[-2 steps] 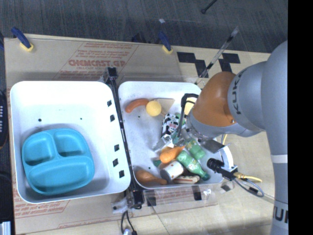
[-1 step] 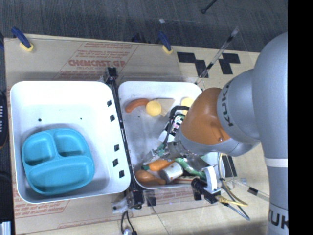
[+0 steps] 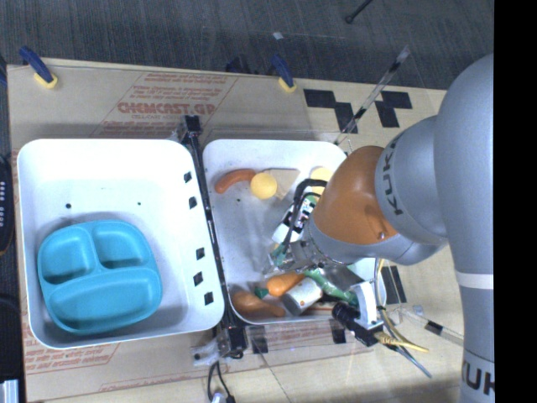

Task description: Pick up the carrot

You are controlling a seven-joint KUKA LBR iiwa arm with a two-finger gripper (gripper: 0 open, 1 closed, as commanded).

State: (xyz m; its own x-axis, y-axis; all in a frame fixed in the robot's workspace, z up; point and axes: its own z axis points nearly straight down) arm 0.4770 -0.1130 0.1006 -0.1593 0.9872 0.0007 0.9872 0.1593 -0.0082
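While arm (image 3: 377, 204) overhangs right bin (image 3: 243, 154), one carrot (image 3: 281, 285) visible.

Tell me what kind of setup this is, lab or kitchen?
Likely a robot lab test bench, not a kitchen: two shallow white plastic bins sit on a taped, printed cardboard sheet, a grey arm with an orange band reaches in, and toy-like food such as an orange carrot lies there.

Arm (image 3: 377, 208) over right bin (image 3: 252, 154), carrot (image 3: 281, 285) below, blue tray (image 3: 96, 275) in left bin (image 3: 50, 162)
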